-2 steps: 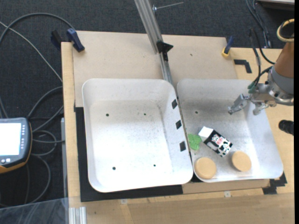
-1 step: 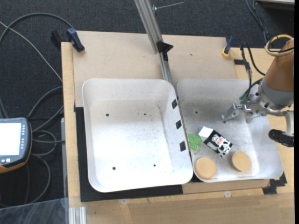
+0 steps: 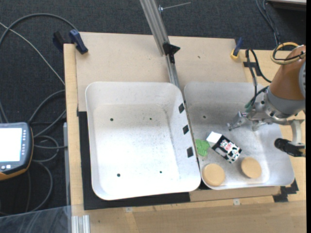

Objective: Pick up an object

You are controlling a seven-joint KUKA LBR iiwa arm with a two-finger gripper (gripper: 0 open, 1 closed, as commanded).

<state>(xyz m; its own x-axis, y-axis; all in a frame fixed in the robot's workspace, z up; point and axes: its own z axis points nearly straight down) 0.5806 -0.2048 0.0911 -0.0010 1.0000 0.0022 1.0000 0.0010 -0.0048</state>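
Observation:
The right bin (image 3: pixel 214 98) holds several objects near its front edge. A small green piece (image 3: pixel 201 148) lies by the bin's left wall. Beside it is a white box with a black pattern (image 3: pixel 225 147). Two tan round discs (image 3: pixel 214 174) (image 3: pixel 251 168) lie at the front. My gripper (image 3: pixel 246 124) hangs over the middle right of this bin, above and behind the patterned box and apart from it. Its fingers (image 3: pixel 233 125) stand spread, open, with nothing between them.
The left bin (image 3: pixel 97 101) sits beside the right one, joined at a wall with black clips (image 3: pixel 185 129). A slanted metal pole (image 3: pixel 155 21) rises from behind the bins. Cables (image 3: pixel 257 67) run along the back right of the bench.

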